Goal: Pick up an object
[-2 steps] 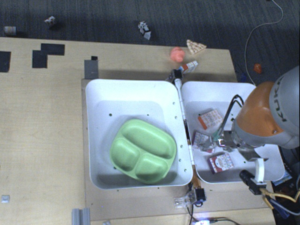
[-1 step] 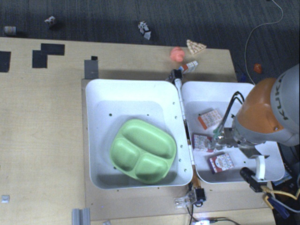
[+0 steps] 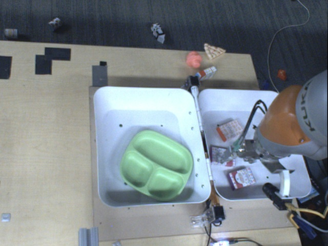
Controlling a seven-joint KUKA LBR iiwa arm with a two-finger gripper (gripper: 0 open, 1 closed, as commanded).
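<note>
The right bin [image 3: 215, 104] holds a few small packets: a white and orange one [image 3: 228, 128], a dark grey one [image 3: 219, 153] and a red and white one [image 3: 241, 177]. My gripper [image 3: 239, 152] is low in this bin, between the grey packet and the red and white one, close to both. The grey arm with its orange band [image 3: 284, 122] reaches in from the right and covers the bin's right side. A green divided plate [image 3: 156, 164] lies tilted in the left bin [image 3: 110, 137].
On the bench behind the bins lie a pink ball [image 3: 193, 59], a wedge-shaped piece [image 3: 213, 50] and a small tube [image 3: 205, 74]. Black tape patches [image 3: 51, 59] mark the bench's far left. Cables and clips [image 3: 212, 217] sit at the front between the bins.
</note>
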